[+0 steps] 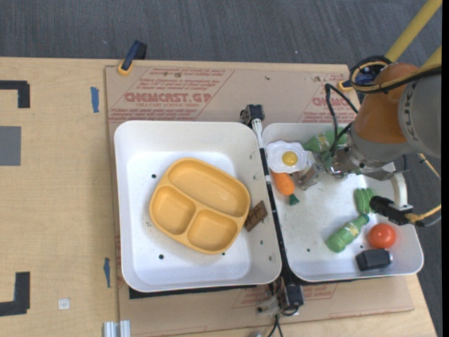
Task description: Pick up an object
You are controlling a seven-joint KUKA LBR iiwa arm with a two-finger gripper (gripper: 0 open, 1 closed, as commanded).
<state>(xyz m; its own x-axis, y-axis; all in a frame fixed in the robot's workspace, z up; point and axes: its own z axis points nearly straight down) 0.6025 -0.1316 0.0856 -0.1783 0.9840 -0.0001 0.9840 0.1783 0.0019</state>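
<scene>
Gripper low over right bin, finger state unclear; carrot at 8 o'clock: centre first.

Setting: a pale wooden bench carrying a printed cardboard sheet; black tape marks and blue tape strips at left; grey carpeted floor beyond the far edge; even overhead lighting.
</scene>
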